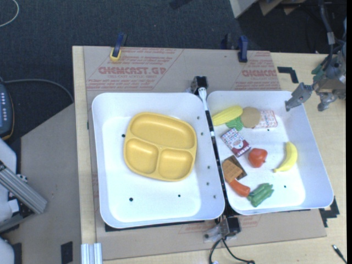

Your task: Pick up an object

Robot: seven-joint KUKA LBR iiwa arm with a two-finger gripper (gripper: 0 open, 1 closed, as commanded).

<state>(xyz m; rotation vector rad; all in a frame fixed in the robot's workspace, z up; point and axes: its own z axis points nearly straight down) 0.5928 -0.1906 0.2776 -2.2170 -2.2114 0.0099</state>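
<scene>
Hovering over the right bin's [308, 147] far right corner, the gripper [309, 94] has its fingers spread, holding nothing. A banana [288, 157] lies near that bin's right edge, a tomato [257, 157] just beside it.

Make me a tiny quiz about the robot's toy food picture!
1. True or false: the yellow plate sits in the left bin.
2. Which lies closest to the banana? A tomato, B corn, C green beans.
3. Fill in: the gripper hovers by the right bin's ____ corner, near or far.

Key: 1 true. 2 A. 3 far.
</scene>
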